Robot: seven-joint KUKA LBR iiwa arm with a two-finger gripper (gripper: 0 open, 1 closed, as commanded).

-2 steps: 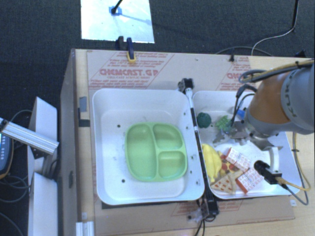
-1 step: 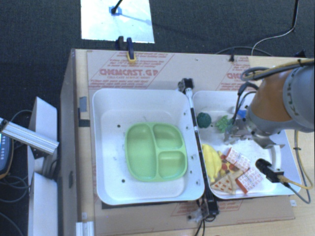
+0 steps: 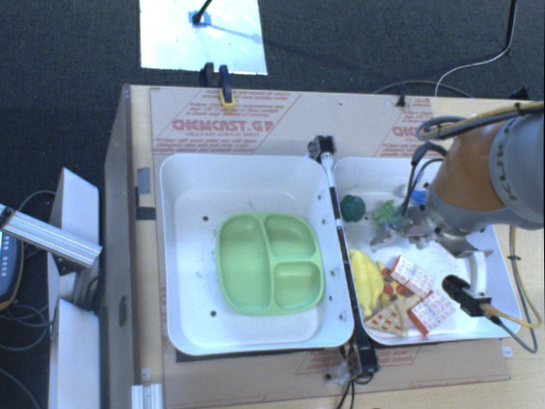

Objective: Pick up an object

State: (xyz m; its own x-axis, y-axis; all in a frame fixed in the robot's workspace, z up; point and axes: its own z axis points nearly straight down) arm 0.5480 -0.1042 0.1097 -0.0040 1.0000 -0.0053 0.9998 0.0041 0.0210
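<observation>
A grey-and-orange arm (image 3: 485, 177) reached in over a counter (image 3: 255, 118) carrying two white bins; the left bin (image 3: 192, 186) held a green divided plate (image 3: 271, 262), while the right bin (image 3: 375, 173) held a scatter of toy food. The pincer (image 3: 417, 231) hung low beside a small green leafy piece (image 3: 387, 213), but whether it was spread or pressed together could not be told. Nearby lay a yellow banana (image 3: 366, 281), red-and-white cartons (image 3: 421, 292), a waffle piece (image 3: 385, 319) and a dark green ball (image 3: 352, 207). The pieces looked light, stiff and smooth; the cartons' flat sides probably offered the surest hold, the ball likely to roll.
</observation>
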